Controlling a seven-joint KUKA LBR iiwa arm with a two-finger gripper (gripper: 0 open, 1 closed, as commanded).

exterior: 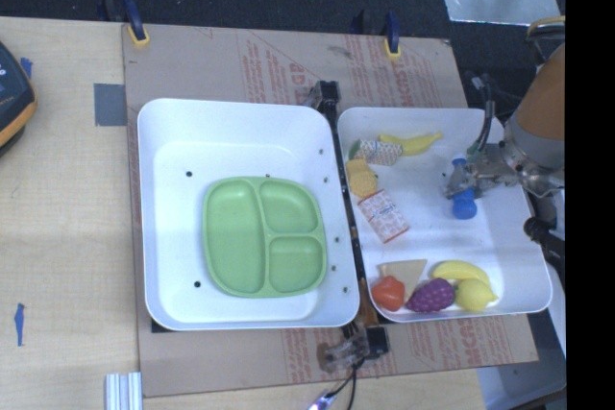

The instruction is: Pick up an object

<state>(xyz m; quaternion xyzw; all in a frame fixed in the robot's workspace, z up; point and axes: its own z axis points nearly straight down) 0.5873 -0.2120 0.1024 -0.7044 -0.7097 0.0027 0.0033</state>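
**A:** Camera view, near edge first: what lies in the right bin (509, 298)?

**B:** Along its near edge, a red tomato (388, 293), purple grapes (431, 296) and a yellow lemon (475, 294) sit tightly together, a banana (460, 271) just behind.

**A:** And the gripper (468, 180)?

**B:** Farther back, by the bin's right edge, poised over a small blue object (464, 205). How wide it stands, or whether it grips, I cannot tell.

**A:** The risk?

**B:** Probably a miss: the blue piece looks small and could slide toward the wall. The left bin (173, 139) holds a green divided plate (262, 235).
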